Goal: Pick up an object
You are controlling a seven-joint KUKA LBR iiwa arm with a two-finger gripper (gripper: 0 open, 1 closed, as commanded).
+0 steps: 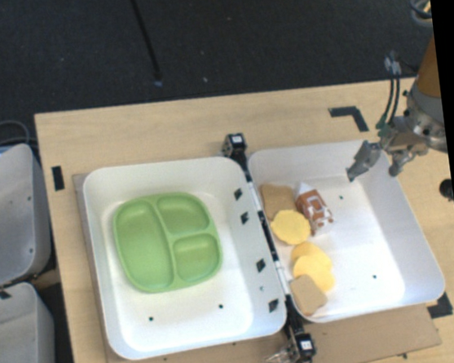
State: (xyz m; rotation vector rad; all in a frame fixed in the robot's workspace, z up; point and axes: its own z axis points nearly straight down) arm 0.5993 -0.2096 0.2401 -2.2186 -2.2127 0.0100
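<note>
no readable text, labels, brands or numbers anywhere in the camera view. the small red-and-white packet (314, 209) in the right bin (398, 238) has printing on it, but it's too small and blurred to make out. black marks at the bench (163, 131) corners are plain tape shapes, not characters.

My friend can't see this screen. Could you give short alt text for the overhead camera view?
A robot arm's open gripper hovers over the upper right corner of the right white bin, holding nothing. Along that bin's left side lie yellow and tan food pieces and a small red-brown packet. The left white bin holds a green divided plate.
</note>
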